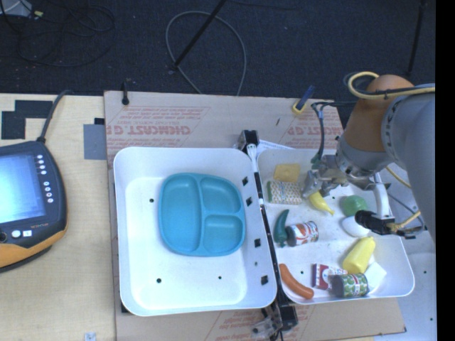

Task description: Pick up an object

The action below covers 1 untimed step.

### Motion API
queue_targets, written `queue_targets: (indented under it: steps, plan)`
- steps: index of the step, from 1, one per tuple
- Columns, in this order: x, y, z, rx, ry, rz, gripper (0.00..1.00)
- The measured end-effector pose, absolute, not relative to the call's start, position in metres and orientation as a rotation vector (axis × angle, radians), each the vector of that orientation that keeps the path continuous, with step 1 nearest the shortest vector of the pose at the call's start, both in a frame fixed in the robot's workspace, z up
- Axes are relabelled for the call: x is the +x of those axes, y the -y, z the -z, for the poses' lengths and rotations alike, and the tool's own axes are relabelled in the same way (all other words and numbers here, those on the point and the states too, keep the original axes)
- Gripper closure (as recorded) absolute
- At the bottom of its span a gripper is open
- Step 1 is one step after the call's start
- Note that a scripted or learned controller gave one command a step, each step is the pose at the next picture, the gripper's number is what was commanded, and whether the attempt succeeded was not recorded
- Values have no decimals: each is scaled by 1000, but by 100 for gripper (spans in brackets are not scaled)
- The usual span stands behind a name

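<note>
Yellow banana [321, 203] lies just under the gripper [318, 183], whose grip I cannot tell, near the right bin's [405, 279] far edge.

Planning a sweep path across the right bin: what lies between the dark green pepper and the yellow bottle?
In the camera view, a small red-and-white can lies between the green pepper and the yellow bottle, close beside the pepper.

At the right of the frame the gripper [318, 185] hangs over the right bin [398, 279], just above a small yellow banana [321, 203]. The left bin [142, 261] holds a blue divided plate [202, 214]. A teach pendant [28, 201] lies at far left.
</note>
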<state>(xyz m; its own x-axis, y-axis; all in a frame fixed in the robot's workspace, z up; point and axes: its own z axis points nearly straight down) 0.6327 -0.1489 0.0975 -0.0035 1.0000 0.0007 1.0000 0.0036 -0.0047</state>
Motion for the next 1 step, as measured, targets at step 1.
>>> queue_targets:
  steps: [1]
  plan:
    - [623,50,-194,-2213,2231,9,100]
